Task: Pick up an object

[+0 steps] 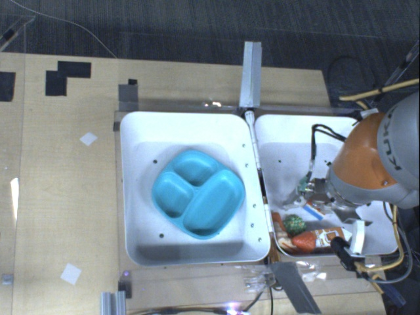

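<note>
your arm hangs over the right bin, gripper low at centre right of the frame; you cannot tell what state it is in or whether it has anything. the toy food sits bunched in the lower corner against the wall, so a grab may jam or slip. the blue tray fills the left bin.

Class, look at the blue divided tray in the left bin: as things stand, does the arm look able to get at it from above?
Probably yes. The blue divided tray lies alone and uncovered in the left bin, nothing above it. The arm hangs over the right bin, so it would have to cross the divider first.
</note>
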